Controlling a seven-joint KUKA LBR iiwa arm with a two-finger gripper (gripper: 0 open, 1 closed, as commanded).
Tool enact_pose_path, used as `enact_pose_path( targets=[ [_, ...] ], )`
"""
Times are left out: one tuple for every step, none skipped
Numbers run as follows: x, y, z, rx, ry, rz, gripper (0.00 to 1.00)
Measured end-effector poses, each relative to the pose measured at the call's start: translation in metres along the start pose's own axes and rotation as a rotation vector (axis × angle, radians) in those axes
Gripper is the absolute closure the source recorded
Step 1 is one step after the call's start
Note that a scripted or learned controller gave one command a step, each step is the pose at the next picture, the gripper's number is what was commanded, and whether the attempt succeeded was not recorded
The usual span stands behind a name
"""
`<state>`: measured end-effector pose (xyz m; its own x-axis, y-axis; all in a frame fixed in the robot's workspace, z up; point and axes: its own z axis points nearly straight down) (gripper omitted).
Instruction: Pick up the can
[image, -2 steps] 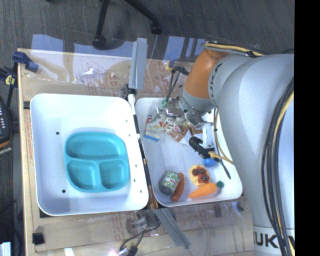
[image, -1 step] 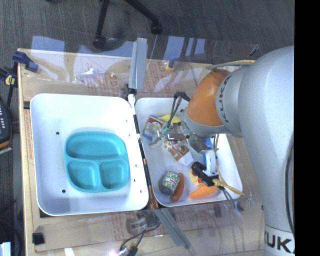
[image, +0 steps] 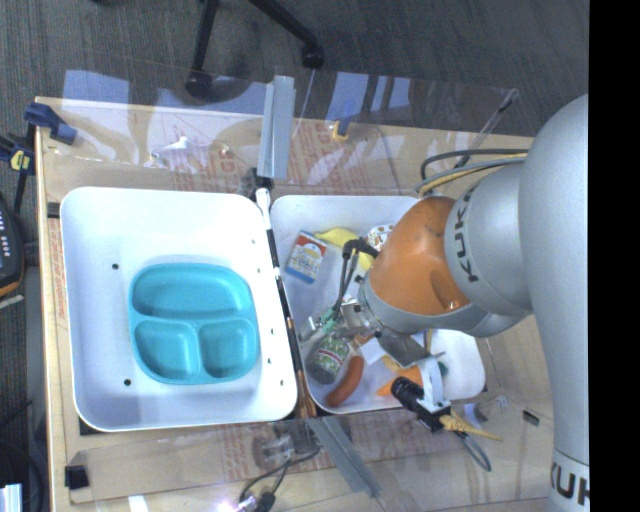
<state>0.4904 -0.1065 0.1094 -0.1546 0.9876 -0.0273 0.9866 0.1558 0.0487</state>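
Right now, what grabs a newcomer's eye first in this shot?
The grey arm with its orange band looms over the right bin, covering much of it. Next, the blue tray, alone in the left bin. Then the clutter below the wrist: a can beside a sausage.

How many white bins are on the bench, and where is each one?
2. The left bin holds a blue divided tray. The right bin holds the small items, and the arm covers much of it.
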Motion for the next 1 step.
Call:
enact_pose_path(
  targets=[
    [0.0013, -0.0009, -0.0090, 0.010, 0.007, -0.006, 1.00]
  ],
)
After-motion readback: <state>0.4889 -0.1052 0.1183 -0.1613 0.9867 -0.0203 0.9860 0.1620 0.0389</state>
